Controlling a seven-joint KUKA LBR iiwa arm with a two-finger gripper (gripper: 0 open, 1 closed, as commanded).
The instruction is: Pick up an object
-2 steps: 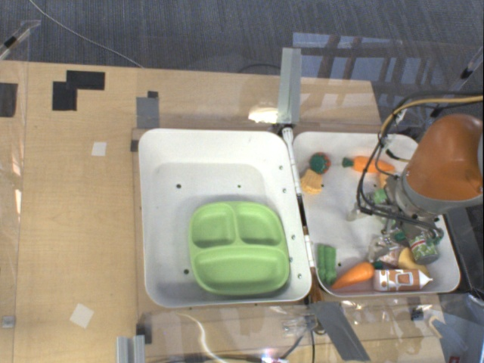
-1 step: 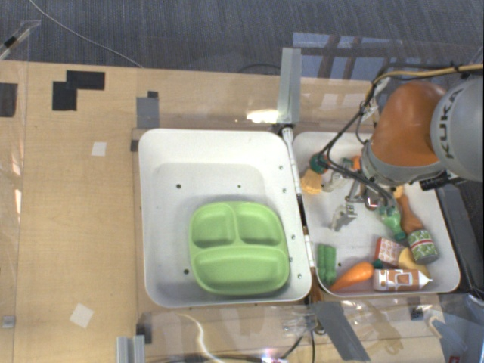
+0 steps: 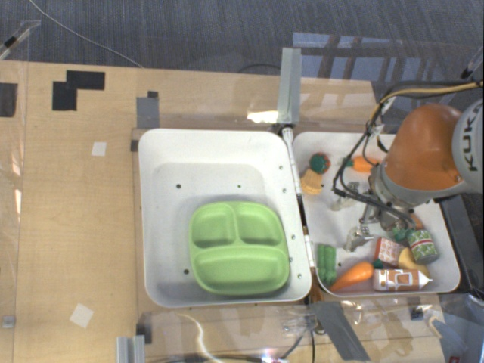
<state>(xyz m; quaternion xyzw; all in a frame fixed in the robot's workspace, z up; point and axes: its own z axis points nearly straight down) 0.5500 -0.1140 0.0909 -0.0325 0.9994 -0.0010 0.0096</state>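
My gripper (image 3: pixel 363 234) hangs low inside the right bin (image 3: pixel 451 277), under the arm's orange band (image 3: pixel 420 148). It is near the bin's middle, just left of a small red packet (image 3: pixel 389 250) and a green-labelled can (image 3: pixel 421 244). Below it lie an orange carrot (image 3: pixel 353 276), a green cucumber (image 3: pixel 326 262) and a white bottle with a red label (image 3: pixel 401 280). At the bin's far left sit a red and green toy (image 3: pixel 321 162) and a yellow piece (image 3: pixel 311 180). An orange item (image 3: pixel 364 165) is partly hidden behind the cables.
The left bin (image 3: pixel 162 165) holds a green divided plate (image 3: pixel 239 247) at its near side. A metal divider (image 3: pixel 299 203) separates the two bins. Black cables (image 3: pixel 349 180) loop off the wrist above the right bin. A yellow piece (image 3: pixel 409 260) lies under the can.
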